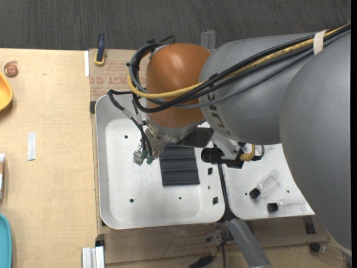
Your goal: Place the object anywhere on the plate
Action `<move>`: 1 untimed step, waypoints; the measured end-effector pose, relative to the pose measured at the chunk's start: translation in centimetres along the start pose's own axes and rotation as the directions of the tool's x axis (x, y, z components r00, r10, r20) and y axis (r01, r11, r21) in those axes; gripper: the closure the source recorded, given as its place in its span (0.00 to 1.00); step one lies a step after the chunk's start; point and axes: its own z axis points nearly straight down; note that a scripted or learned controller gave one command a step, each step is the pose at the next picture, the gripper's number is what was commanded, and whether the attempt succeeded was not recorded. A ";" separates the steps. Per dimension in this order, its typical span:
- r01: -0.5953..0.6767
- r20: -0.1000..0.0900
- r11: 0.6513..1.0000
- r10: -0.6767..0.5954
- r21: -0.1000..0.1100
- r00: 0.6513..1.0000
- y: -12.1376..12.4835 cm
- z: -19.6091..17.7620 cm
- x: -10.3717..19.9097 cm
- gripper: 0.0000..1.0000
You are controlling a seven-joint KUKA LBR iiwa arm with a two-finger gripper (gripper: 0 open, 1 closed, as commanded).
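My gripper (179,165) shows as a dark ribbed block hanging under the orange wrist band (173,82), over the middle of the left white bin (120,200). Nothing of what lies beneath it can be seen. Cables and a small green connector (146,156) hang at its left side. In the right bin (290,188), two small clear pieces with black ends (262,187) (278,206) lie near the front. The grey arm covers the back of both bins and most of the right bin.
A wooden bench top (50,149) lies left of the bins, with an orange curved item (3,94) at its left edge and a teal one (4,242) at the bottom left. A blue clamp (101,46) sits behind the left bin.
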 end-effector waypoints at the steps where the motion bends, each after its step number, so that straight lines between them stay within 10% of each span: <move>1: 0.282 0.003 0.959 -0.282 -0.003 0.959 3.8 -7.7 -4.6 1.00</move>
